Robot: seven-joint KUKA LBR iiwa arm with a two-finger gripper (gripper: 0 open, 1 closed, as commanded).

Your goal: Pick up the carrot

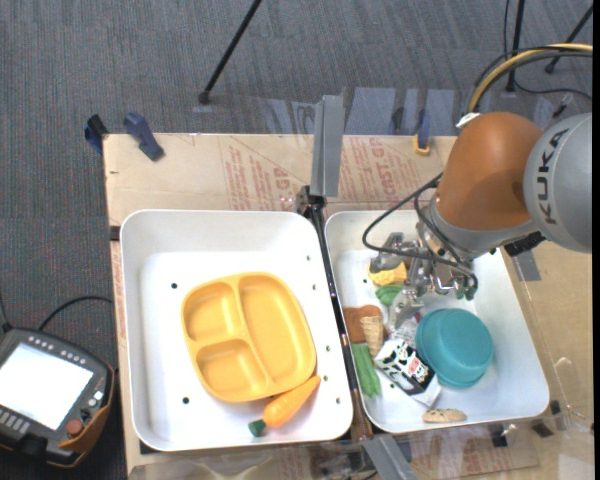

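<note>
**Carrot lies in the left bin while the arm hangs over the right**

Much of the right bin (528, 363) is hard to read. The grey arm with its orange band (490, 173) covers the far part of that bin, and the gripper (412, 280) is a tangle of metal and cable below the wrist; whether it is spread or pressed together I cannot tell. Something yellow and something green sit just beside the gripper on its left, too small and too covered to name.

In the near half of the right bin a teal bowl (456, 347) stands right of centre. Just left of it lies a black-and-white patterned item (405, 364) (its kind is unclear), with a brown piece (364, 323) and a green bean-like strip (365, 370) along the bin's left wall. A small tan piece (444, 415) lies by the near wall.

The carrot (290, 404) lies in the left bin (145, 268), near its near right corner, touching the near right edge of the yellow divided plate (246, 336), its green end pointing left and nearer. It is well apart from the gripper, to the gripper's left and nearer, across the wall between the bins.
</note>
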